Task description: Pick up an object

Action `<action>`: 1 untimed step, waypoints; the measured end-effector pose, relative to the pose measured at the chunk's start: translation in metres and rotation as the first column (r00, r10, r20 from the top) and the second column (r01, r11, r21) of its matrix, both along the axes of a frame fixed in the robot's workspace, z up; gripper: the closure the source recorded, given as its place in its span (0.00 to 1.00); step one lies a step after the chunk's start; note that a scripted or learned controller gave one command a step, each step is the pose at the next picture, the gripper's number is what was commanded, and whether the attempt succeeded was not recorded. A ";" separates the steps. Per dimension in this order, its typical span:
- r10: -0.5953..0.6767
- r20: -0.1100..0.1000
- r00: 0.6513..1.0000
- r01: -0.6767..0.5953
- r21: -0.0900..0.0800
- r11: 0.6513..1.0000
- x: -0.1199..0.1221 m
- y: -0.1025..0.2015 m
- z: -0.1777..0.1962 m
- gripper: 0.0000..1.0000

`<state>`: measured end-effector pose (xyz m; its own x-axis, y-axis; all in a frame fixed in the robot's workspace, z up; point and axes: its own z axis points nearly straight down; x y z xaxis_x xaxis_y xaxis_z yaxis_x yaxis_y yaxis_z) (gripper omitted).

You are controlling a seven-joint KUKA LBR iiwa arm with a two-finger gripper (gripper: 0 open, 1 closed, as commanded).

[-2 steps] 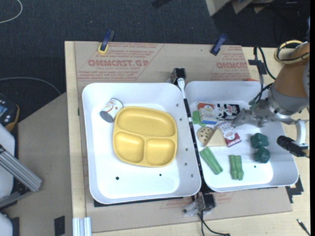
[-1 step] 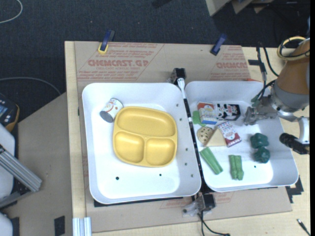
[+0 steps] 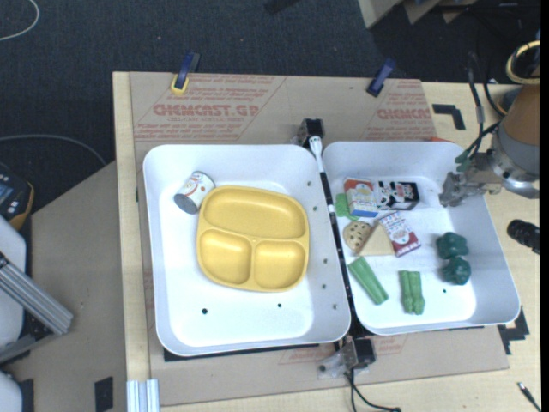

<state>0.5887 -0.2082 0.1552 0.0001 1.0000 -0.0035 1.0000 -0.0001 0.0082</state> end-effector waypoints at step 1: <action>0.001 0.000 1.000 -0.001 -0.001 1.000 0.005 -0.010 0.055 1.00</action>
